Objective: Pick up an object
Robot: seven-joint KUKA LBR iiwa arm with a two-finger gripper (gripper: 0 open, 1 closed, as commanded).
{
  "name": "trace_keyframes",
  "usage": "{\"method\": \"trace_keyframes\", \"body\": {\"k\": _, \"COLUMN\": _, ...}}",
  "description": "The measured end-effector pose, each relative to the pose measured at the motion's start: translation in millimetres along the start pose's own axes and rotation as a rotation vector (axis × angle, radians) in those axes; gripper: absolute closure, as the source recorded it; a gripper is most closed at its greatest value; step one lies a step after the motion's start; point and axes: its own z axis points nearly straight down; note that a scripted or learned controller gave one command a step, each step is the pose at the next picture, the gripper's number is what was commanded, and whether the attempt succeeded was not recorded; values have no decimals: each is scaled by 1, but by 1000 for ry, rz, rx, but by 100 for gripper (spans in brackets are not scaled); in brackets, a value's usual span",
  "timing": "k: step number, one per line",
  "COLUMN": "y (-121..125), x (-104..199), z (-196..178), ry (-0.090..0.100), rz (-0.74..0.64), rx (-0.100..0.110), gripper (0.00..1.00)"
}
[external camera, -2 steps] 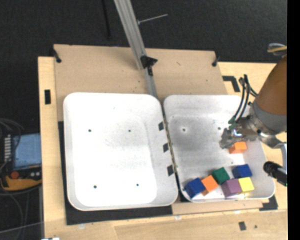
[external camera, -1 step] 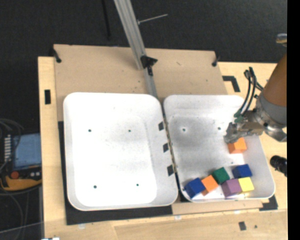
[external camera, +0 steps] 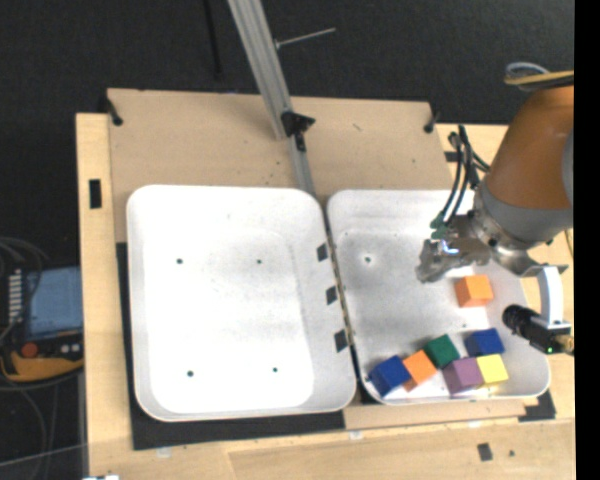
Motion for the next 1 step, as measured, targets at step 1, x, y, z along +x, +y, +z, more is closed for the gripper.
{"method": "trace_keyframes", "body": {"k": 1, "y": 12, "x": 56, "z": -8, "ry": 2, "rz": -3, "rx": -1, "gripper": 100}}
